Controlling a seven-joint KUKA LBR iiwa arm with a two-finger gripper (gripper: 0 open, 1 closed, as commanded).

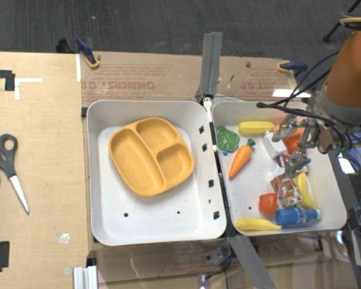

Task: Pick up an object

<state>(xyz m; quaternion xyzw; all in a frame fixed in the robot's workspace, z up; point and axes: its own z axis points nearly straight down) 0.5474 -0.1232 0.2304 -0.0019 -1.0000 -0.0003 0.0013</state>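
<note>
The right bin holds several small toys: a carrot, a green leafy piece, a yellow piece at the back, a white item and a red-orange piece. Toward the front lie a brown packet, a yellow banana, a red piece, a blue bottle and another yellow piece. My gripper hangs over the right side of this bin, just above the brown packet and beside the red-orange piece. Nothing is visibly lifted.
The left bin holds an orange divided plate. A grey divider runs between the bins at the back. Scissors lie on the wooden bench at far left. Cables trail from the arm at right.
</note>
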